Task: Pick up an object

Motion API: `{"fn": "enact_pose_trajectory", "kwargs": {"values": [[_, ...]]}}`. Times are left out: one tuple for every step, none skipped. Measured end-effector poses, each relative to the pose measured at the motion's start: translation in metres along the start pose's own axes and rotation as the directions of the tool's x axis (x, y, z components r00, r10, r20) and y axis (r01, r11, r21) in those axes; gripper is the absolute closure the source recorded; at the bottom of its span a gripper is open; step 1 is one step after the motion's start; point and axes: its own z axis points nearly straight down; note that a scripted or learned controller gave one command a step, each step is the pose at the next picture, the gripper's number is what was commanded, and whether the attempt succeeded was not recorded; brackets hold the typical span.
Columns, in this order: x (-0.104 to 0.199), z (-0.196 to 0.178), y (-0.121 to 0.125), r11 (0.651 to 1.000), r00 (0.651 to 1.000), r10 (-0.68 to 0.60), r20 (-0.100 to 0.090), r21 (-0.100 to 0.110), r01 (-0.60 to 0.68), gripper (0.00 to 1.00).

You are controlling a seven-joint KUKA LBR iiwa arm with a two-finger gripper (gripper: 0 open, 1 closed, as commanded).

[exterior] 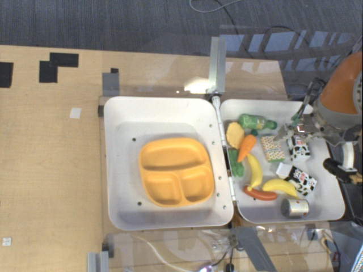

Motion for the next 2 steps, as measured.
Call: {"fn": "enact_pose_trajectory", "kwargs": {"values": [[-0.007,0.006,0.0,0.999,0.999,0.04,-0.005,-0.01,-0.04,0.0],[-0.013,-0.011,0.005,0.999,0.999,0.037,0.013,-0.029,-0.036,1.0]]}}
